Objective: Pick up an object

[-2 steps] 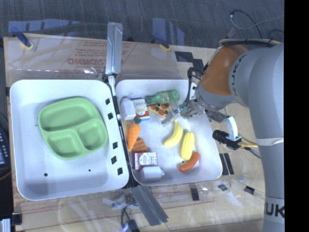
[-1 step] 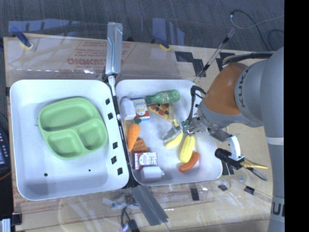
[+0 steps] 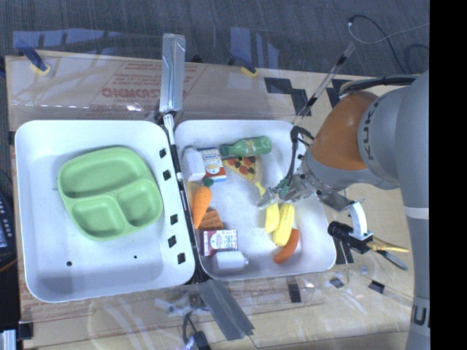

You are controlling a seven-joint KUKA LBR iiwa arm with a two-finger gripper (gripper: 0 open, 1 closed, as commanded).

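The small white block (image 3: 230, 262) at the front edge of the right bin (image 3: 321, 265) sits closest to me, well off to the left of the gripper (image 3: 281, 192) and lower down. Next to it stands a little dark red carton (image 3: 220, 240).

The gripper is down low inside the right bin. Just below it lie two yellow corn cobs (image 3: 279, 217), side by side. Below those is a red-orange hot dog (image 3: 287, 246). Up and to the left of the gripper is a pizza slice (image 3: 243, 168), and past that a green bottle (image 3: 246, 148). Farther left is a carrot (image 3: 200, 204).

I cannot tell if the gripper is open or closed, and I see nothing held in it.

I think the arm is at the reaching step, going for the corn. Next it likely needs to settle over one cob, squeeze it, and lift straight up.

The green tray (image 3: 109, 192) rests in the left bin (image 3: 36, 217), far to the gripper's left.
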